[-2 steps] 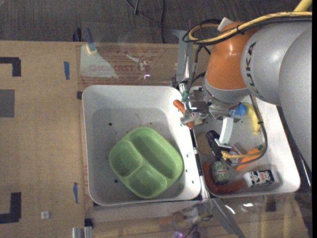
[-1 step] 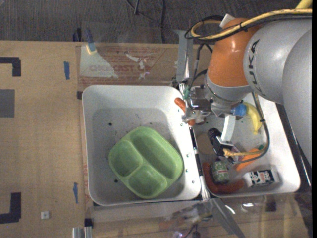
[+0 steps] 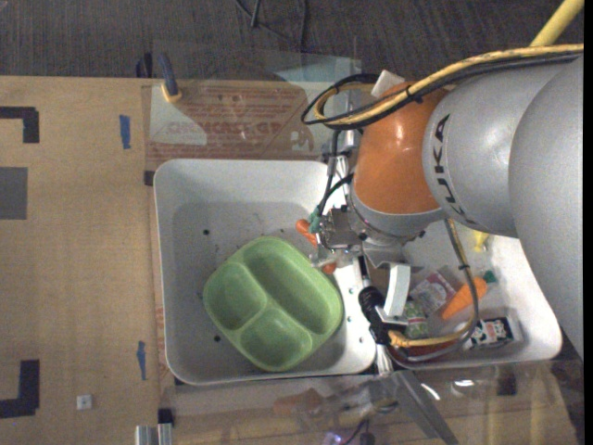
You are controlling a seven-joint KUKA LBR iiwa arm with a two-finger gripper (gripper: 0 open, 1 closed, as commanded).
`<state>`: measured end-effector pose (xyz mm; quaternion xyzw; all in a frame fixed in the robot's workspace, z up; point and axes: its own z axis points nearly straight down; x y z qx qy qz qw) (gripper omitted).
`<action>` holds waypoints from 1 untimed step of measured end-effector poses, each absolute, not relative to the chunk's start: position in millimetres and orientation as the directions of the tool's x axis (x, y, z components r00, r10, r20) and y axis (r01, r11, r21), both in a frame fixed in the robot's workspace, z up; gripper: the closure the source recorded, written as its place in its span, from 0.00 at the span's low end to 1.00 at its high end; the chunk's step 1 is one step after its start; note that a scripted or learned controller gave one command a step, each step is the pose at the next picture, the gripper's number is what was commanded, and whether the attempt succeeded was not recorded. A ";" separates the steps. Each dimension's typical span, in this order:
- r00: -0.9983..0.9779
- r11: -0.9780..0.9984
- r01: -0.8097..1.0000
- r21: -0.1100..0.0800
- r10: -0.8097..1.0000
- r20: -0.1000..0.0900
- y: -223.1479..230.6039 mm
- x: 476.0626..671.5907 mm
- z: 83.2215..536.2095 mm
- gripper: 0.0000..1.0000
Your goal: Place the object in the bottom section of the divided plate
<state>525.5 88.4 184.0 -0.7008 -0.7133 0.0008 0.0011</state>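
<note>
The green divided plate (image 3: 271,302) sits in the left bin (image 3: 176,248), toward its front-right corner. The gripper (image 3: 326,235) hovers over the divider between the 2 bins; its state cannot be determined. A carrot-like object (image 3: 460,297) lies in the right bin. Recommended: confirm a secure grasp before moving over the plate's bottom section.

A green divided plate (image 3: 271,302) lies in the left white bin (image 3: 176,248), tilted, toward the bin's near right corner. The grey arm (image 3: 519,137) with its orange band (image 3: 398,165) reaches in from the right and hangs over the wall between the two bins — its gripper (image 3: 326,239) sits just beside the plate's far right edge. The right bin (image 3: 542,327) holds small clutter — an orange carrot-like piece (image 3: 460,299) among it.
</note>
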 end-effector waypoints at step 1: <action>0.113 -0.113 0.994 -0.001 0.994 0.000 150.9 523.3 216.5 1.00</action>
